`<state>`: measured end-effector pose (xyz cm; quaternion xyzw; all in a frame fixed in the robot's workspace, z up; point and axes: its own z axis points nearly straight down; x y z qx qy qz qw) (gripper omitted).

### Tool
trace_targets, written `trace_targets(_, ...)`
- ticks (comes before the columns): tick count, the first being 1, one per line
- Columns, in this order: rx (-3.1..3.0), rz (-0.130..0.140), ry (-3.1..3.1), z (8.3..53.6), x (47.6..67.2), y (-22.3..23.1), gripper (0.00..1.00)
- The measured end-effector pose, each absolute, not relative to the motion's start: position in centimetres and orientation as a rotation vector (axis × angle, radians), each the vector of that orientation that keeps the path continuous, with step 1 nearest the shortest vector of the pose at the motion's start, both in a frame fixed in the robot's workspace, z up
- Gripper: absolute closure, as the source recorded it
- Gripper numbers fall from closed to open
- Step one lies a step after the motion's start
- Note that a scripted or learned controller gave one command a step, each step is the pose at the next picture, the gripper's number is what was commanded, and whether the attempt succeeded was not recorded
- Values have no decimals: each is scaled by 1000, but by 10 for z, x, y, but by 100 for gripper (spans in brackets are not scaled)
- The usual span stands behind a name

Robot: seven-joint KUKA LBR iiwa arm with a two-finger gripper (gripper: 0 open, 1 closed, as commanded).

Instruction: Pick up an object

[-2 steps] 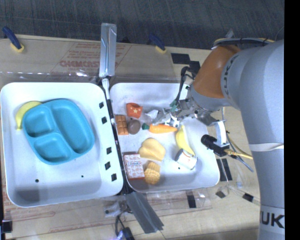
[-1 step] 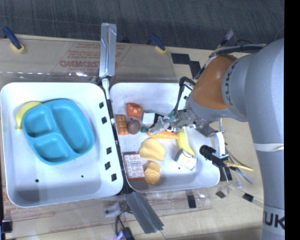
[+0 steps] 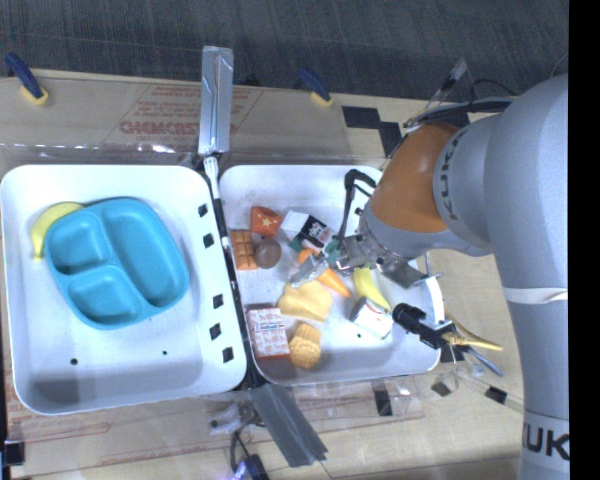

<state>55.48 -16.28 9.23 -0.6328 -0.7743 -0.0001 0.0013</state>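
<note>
We see the grey arm with its orange band reaching in from 3 o'clock, its two-finger gripper (image 3: 332,258) low over the crowded right-hand white bin (image 3: 280,180). Whether the jaws are open or closed we cannot tell; the wrist hides them. Beneath and around the tool lie an orange carrot-shaped toy (image 3: 332,281), a pale yellow cheese-like wedge (image 3: 306,302) at 7 o'clock from it, and a small yellow banana-shaped toy (image 3: 370,286) at 4 o'clock. A brown round ball (image 3: 268,254) and a red cube with a star (image 3: 265,221) sit toward 9 and 10 o'clock; a yellow corn-cob toy (image 3: 305,345) lies near the front wall. The left-hand white bin (image 3: 20,298) holds a blue 3-compartment plastic tray (image 3: 118,260).

We judge the carrot toy the likeliest target. To grasp well, we would centre the fingers across its narrow width, keep clear of the wedge touching it, and lift straight up only once contact is firm.
</note>
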Motion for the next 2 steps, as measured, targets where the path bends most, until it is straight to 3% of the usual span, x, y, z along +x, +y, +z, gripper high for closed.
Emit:
trace_targets(1, -1980, 0, -2436, 103, 556, -162, 100)
trace_targets(2, -2113, 3, -2319, 138, 517, -125, 100)
